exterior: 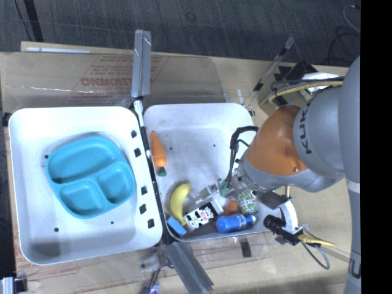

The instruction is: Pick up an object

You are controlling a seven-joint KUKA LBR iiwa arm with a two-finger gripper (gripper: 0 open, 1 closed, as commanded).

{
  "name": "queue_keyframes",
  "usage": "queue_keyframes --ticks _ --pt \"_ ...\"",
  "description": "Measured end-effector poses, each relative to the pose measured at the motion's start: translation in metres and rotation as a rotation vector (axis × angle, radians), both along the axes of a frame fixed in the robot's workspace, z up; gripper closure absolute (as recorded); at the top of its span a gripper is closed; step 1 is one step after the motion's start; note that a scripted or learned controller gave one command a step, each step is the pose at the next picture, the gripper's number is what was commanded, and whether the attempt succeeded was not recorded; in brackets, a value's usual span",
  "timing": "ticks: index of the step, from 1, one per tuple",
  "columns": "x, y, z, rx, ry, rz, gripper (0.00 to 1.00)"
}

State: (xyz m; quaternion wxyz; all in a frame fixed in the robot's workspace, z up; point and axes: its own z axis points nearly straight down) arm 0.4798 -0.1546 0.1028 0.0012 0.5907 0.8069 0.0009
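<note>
The grey arm with its orange band reaches in over the right edge of the right bin, and its bulk hides the gripper where it dips toward that bin's near right corner; how far the tool is open, and whether it has hold of anything, I cannot tell. The left bin carries 1 large blue divided tray near its middle, well apart from the work. In the right bin the likely targets are crowded along the near edge: a carrot lies alone by the left wall, a banana sits toward the near left corner, and just beside it come a black-and-white patterned block, a blue bottle against the near wall, a small blue piece in the near left corner, and some small items under the wrist that are too blurred to name. The main risk, as I judge it, is the clutter: a descent there could land between 2 touching objects, pinch an edge, or shove the bottle against the wall so it rolls away. The round bottle and the curved banana could also slip from a shallow grip.
</note>
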Motion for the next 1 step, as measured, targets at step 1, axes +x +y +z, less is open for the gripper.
queue_keyframes --ticks 1 --pt "0.0608 0.048 -0.0121 0.001 0.008 -0.007 0.0"
